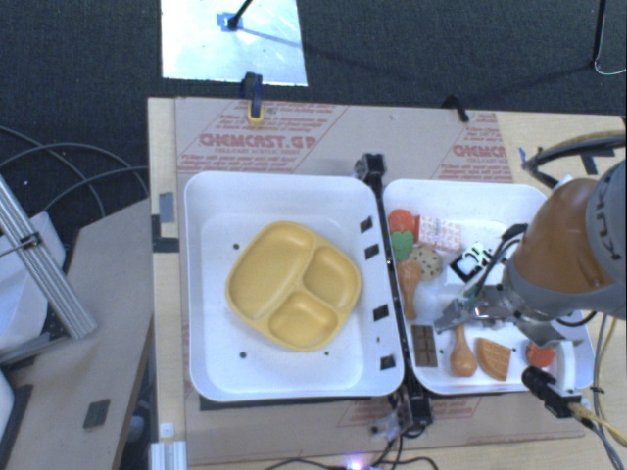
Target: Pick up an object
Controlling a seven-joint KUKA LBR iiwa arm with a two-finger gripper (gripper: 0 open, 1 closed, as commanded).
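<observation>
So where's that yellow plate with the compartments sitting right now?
The yellow divided plate lies in the middle of the left white bin in the camera view, across the divider from the right bin of toy food where the arm is working.

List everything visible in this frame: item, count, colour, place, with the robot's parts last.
left bin: 1, white, left half of bench
divided plate: 1, yellow, three compartments, inside left bin
right bin: 1, white, right half of bench
small food-like items: several, red, orange, tan, brown and white, clustered in right bin; exact count unclear
brown bar: 1, dark brown, near corner of right bin
orange wedge: 1, orange, near edge of right bin
cardboard sheet: 1, tan with red print, under both bins
arm: 1, grey with orange band, over right bin
end effector: 1, dark, low among the items
</observation>
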